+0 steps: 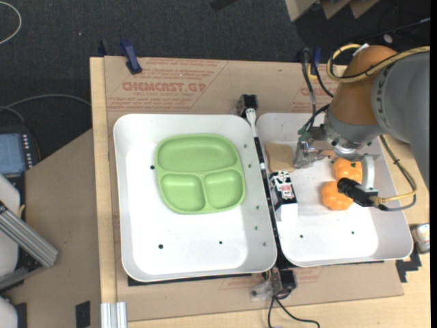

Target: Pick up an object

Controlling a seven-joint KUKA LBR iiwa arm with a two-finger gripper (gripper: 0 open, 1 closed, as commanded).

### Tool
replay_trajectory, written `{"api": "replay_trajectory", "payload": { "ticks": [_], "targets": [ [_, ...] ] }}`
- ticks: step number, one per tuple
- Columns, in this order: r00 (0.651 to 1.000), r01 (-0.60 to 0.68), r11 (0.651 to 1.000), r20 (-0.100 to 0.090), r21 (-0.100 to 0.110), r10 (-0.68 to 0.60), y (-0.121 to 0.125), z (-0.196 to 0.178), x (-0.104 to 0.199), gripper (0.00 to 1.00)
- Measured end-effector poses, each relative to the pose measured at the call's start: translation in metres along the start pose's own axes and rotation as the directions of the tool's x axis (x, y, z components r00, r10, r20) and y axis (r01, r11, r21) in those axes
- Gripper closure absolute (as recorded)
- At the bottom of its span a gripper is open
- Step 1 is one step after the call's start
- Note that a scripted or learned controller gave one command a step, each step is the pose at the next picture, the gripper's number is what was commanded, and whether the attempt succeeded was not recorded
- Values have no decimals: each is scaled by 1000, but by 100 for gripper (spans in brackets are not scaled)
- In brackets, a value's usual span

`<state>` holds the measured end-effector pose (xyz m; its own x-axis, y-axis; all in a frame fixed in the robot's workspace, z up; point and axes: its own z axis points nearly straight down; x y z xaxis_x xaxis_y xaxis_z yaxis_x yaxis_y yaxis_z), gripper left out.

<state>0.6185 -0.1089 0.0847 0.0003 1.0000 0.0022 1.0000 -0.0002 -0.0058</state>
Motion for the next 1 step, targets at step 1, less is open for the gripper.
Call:
{"api": "replay_trajectory", "payload": {
  "ticks": [1],
  "targets": [
    [1000, 6, 1000, 0, -9, -6, -44, -105, 78, 100]
  ]
}}
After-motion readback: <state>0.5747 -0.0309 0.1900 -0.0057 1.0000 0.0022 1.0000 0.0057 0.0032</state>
